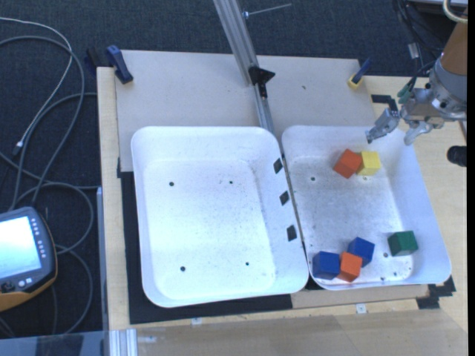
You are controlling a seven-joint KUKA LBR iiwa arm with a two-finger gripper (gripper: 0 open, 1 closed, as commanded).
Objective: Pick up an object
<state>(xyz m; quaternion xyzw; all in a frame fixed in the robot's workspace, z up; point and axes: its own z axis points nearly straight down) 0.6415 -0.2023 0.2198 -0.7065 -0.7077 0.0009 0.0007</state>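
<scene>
My gripper [395, 130] hovers over the far right corner of the right bin [326, 206], its two fingers spread apart with nothing between them. Just below and left of it, an orange-red block [346, 163] touches a yellow block [369, 162]. Near the bin's front edge lie two blue blocks [326, 264] [361, 249] with a small orange block [350, 266] between them. A green block [402, 242] sits at the front right.
The left bin [204, 213] lies beside the right one, joined by black clips [283, 197]. A slanted metal rail [237, 39] crosses the board behind the bins. Blue clamps [119, 64] hold the board's corners. A pendant screen [22, 254] rests off the bench at left.
</scene>
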